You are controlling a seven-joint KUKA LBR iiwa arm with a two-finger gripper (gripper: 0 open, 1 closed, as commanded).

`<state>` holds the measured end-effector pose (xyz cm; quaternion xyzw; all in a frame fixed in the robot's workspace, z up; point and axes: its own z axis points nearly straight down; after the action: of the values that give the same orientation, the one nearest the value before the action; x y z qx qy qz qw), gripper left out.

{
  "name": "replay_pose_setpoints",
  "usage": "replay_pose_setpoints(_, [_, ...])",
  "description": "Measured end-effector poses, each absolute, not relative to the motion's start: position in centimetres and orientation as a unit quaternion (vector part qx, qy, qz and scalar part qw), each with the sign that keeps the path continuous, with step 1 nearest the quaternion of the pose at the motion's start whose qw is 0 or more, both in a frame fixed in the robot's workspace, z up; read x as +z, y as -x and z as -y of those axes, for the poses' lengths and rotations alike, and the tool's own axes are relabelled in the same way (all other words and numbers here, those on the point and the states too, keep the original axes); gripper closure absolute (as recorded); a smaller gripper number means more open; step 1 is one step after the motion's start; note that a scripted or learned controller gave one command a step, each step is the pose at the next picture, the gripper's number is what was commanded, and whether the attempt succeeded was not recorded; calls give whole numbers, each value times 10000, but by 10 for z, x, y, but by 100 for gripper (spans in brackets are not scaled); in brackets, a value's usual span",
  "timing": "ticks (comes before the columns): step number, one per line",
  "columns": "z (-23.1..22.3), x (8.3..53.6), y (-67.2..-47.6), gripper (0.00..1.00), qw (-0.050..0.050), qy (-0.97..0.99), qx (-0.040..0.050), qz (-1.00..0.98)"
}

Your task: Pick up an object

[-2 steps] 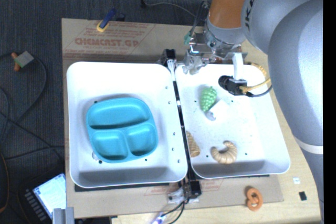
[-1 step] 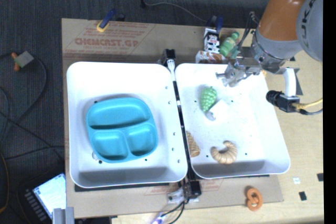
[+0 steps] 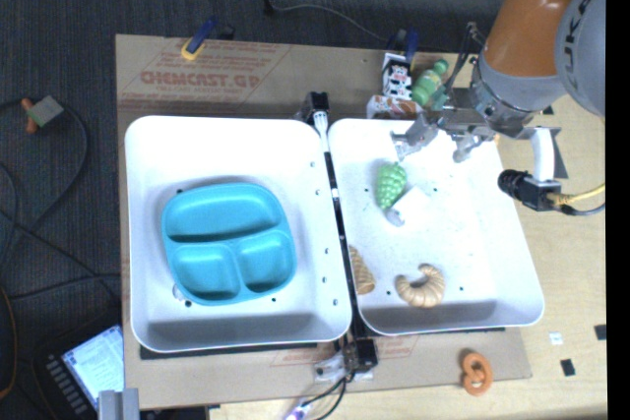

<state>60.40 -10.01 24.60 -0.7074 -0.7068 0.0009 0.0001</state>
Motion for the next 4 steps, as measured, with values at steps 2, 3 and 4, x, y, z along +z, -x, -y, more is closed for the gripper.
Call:
replay_pose_setpoints(2, [106,89,-592,0,-33,7071,-10,7071])
replay_pose_setpoints(3, [108,100,-593,100,-57,7075,-16,7067])
replay_pose_setpoints(4, [152,89,-657,100,10,7062,1,7080])
